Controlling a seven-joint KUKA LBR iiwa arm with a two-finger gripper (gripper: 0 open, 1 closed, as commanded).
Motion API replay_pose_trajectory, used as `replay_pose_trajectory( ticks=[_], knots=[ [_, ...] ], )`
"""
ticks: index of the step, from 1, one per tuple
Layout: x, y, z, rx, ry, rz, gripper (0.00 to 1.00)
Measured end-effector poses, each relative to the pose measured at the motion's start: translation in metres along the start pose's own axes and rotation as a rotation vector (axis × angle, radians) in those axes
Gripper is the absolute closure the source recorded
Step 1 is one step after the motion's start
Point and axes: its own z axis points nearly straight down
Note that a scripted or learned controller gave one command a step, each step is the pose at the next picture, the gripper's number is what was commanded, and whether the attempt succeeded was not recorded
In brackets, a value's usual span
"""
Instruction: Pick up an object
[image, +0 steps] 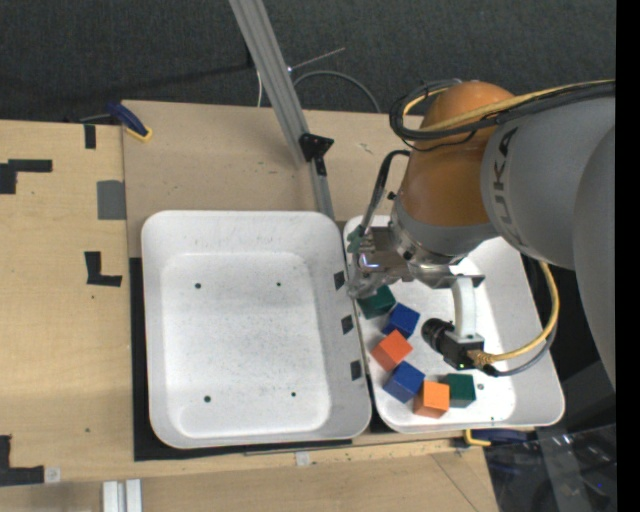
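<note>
My gripper (367, 268) hangs low over the near-left part of the right bin (538, 392), under the arm's orange band. A dark green block (377, 300) lies directly below it, touching or nearly touching its tip. Close by in the same bin lie a blue block (403, 319), an orange block (393, 349), a second blue block (406, 381), a second orange block (434, 397) and another green block (461, 388). The arm hides the far part of this bin.
The left bin (240, 330) stands beside the right one, their rims meeting just left of the gripper. A slanted metal pole (290, 110) rises behind the bins. A yellow cable (520, 352) loops off the wrist over the right bin.
</note>
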Motion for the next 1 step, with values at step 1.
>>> replay_pose_trajectory(
  ticks=[1],
  knots=[
    [0.0569, -0.0106, 0.0181, 0.001, 0.0, -0.001, 1.0]
  ],
)
